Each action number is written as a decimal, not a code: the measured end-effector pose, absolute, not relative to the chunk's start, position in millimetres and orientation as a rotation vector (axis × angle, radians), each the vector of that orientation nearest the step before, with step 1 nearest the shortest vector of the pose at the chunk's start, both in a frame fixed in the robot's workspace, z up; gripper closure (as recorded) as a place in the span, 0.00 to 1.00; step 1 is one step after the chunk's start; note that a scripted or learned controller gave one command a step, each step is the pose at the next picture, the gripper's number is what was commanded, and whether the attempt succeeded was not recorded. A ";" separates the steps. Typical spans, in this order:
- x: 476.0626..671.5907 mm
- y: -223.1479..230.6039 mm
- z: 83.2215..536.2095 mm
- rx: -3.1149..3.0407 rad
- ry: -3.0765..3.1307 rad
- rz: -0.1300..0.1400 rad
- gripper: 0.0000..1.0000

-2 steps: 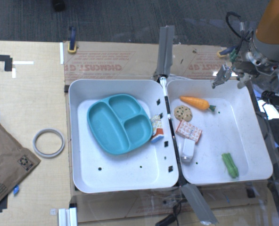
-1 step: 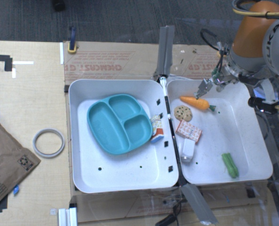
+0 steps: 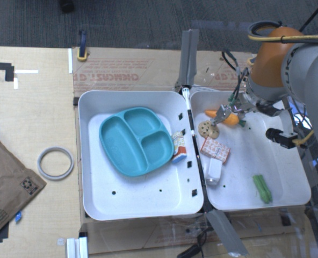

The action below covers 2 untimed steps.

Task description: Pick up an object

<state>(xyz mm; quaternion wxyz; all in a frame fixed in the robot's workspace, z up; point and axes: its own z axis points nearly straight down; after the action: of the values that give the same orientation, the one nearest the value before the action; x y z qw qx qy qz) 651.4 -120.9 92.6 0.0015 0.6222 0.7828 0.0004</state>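
Note:
The right bin (image 3: 288, 198) holds an orange carrot-like piece (image 3: 232, 119), a round cookie (image 3: 204, 129), a pink checkered packet (image 3: 215, 151), a small white object (image 3: 214, 172) and a green piece (image 3: 262, 188). My gripper (image 3: 223, 113) is low in the far left part of this bin. It sits right at the orange piece's left end, just above and right of the cookie. The arm's wrist hides part of the orange piece, and whether the gripper is touching it is unclear.
The left bin (image 3: 94, 198) carries a teal divided plate (image 3: 136, 140) and a small labelled container (image 3: 180, 146) by the divider. A tape ring (image 3: 55, 162) and a cardboard box (image 3: 3, 181) lie on the bench to the left. Cables hang near the arm (image 3: 288, 136).

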 end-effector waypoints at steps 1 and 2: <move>649.4 -122.3 98.2 1.962 2.462 -0.007 1.00; 654.2 -134.5 90.4 2.254 2.232 -0.025 1.00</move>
<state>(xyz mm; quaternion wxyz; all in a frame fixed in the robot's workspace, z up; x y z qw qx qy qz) 654.2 -134.5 90.4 -0.0154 0.7104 0.7036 -0.0078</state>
